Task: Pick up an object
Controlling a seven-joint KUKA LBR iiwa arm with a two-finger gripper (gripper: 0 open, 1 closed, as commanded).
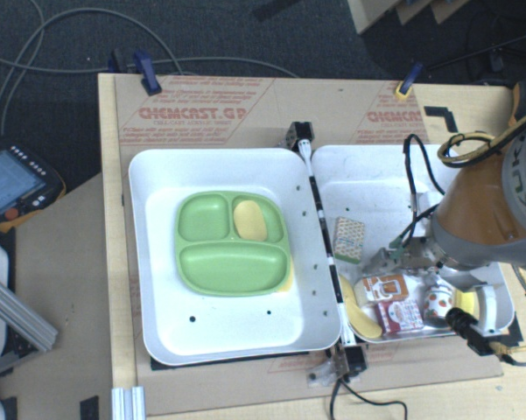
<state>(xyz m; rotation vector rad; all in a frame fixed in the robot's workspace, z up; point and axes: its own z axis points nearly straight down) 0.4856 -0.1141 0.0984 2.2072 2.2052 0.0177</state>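
Reaching in from the right, the grey arm (490, 208) with its orange band hangs low over the right bin (368, 173), and the jaws (401, 256) sit down among the clutter at that bin's near end; whether they are wide, narrow or closed on something cannot be told, since the wrist hides them. Just beside them lie a small patterned packet (349, 239), a red-and-white snack pack (394, 304), a yellow banana-shaped piece (361, 315) against the divider, a small round white-and-red item (438, 300) and a yellow-and-white object (486, 304) at the far right. Any of these could be the object to pick; none can be seen lifted. The left bin (157, 234) holds a green divided plate (232, 243) with a pale yellow oval piece (250, 220) in its upper right compartment. Both bins rest on a cardboard-covered tabletop (192, 108).
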